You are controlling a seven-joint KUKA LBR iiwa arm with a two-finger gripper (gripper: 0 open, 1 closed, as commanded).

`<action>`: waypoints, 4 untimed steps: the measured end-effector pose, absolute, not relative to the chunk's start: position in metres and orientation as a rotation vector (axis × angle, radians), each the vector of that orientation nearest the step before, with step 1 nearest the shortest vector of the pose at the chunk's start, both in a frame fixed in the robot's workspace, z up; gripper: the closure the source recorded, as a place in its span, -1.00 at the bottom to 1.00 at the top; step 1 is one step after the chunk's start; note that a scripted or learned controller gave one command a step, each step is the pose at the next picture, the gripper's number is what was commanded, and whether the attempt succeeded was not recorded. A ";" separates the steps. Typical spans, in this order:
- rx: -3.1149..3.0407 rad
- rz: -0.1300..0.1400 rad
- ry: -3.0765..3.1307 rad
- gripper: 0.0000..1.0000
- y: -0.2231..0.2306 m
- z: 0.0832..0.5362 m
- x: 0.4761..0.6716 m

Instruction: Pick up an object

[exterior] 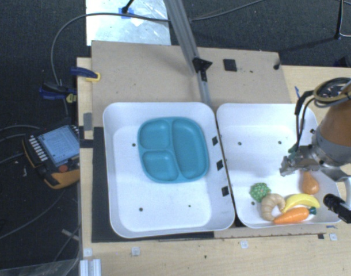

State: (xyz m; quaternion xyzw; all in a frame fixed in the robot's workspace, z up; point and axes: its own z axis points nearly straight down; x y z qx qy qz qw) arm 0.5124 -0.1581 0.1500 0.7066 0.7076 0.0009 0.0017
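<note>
So, closest to me, along the near edge of the right bin (250,119), I see 4 toy foods bunched up in the corner. An orange carrot (292,215) lies at the very front. A yellow banana (302,200) curves just behind it and looks to be touching it. A tan croissant-shaped piece (270,205) sits to their left, and a green broccoli (259,191) is tucked against that. I think they lie packed here because the bin wall stops them from going any farther.

A little past the banana there is 1 more toy, an orange egg-shaped thing (309,183). I can't tell what food it is meant to be. My gripper (295,164) hangs just beside it, on its left and a bit farther back. The arm comes in from the right, with its orange band (341,125) up above. I cannot tell from this high view what the claw is doing, because the grey wrist hides the tips. Nothing sits in it that I can see, so I won't say it has anything.

My guess is that the orange egg-shaped thing is the easiest pick, since it stands apart from the bunch and the claw is right by it.

In the left bin (124,211) a blue plate (174,148) with 3 sections lies flat. Farther back, a grey pole (184,27) leans over the brown bench board (141,68).
</note>
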 end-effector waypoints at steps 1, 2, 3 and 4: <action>2.211 0.005 2.223 1.00 -0.151 0.203 0.521; 2.211 0.005 2.223 1.00 -0.151 0.249 0.523; 2.211 0.003 2.230 1.00 -0.101 0.237 0.524; 2.212 0.003 2.230 1.00 -0.045 0.244 0.532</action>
